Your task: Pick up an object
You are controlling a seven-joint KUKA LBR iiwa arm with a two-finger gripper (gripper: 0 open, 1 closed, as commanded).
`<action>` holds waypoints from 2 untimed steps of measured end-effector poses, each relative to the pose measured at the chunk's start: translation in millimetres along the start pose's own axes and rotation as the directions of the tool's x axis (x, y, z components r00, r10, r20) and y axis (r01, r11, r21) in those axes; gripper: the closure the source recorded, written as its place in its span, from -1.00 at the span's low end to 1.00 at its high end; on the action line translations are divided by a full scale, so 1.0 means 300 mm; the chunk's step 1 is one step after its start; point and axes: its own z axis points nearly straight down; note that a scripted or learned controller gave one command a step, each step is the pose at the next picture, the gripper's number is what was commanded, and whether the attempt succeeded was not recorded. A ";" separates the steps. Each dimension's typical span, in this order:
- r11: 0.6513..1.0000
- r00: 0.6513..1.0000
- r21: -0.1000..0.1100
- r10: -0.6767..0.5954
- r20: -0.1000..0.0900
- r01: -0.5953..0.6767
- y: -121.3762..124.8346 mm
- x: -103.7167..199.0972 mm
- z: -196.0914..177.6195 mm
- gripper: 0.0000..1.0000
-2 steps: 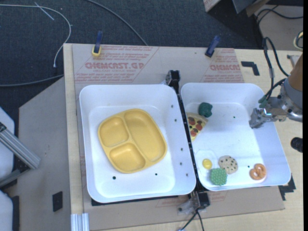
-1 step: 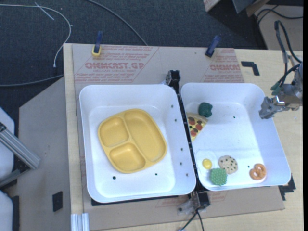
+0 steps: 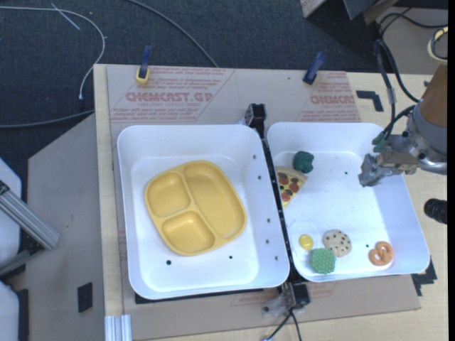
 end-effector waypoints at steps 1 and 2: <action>1.000 1.000 0.001 0.000 0.000 0.000 -0.008 0.159 0.056 1.00; 1.000 1.000 0.000 -0.002 0.000 0.002 -0.023 0.348 0.041 1.00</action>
